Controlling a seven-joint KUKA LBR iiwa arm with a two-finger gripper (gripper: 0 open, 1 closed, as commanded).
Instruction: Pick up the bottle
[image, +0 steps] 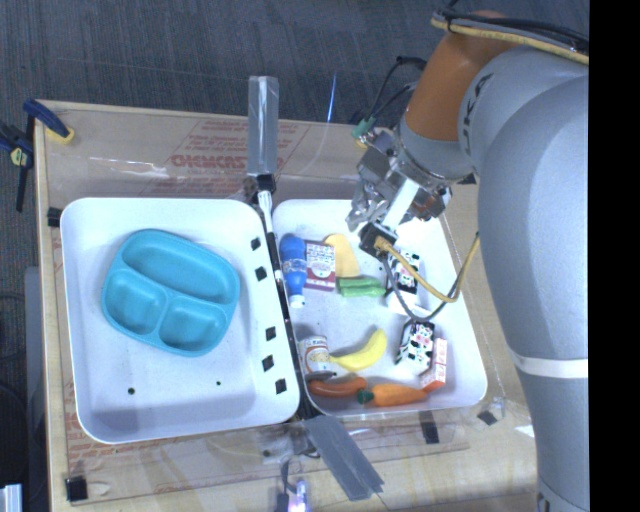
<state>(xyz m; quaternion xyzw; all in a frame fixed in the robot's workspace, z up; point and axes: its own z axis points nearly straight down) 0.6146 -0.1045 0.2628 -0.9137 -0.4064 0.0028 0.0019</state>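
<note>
— Where is the bottle lying?

— The bottle (292, 266) is lying flat in the right bin (345, 322), tight along the wall that this bin shares with the left bin (100, 390). Seen from the fingers (365, 222), it is sitting off toward the left bin and slightly nearer the camera. It is not touching them. A small red-and-white carton (320, 265) and a yellow piece (345, 255) are lying in between.

— And which way is it pointing?

— Its long axis is running along that shared wall, from the far rim toward the near rim. The blue end is pointing to the far rim, about level with the fingers. The pale end is pointing to the near rim.

— What are the fingers doing?

— They are hanging over the far part of the right bin, but I cannot tell whether they are spread or closed. A green piece (360, 288) is lying just on the camera side of them. Farther that way, a banana (362, 352), a can (317, 355) and a carrot (400, 395) are lying near the front rim.

— And around the bins?

— A blue divided plate (172, 292) is lying in the left bin. Both bins are sitting on a pale worktop (150, 150) under printed sheeting, with a dark floor (150, 50) showing beyond it.
</note>
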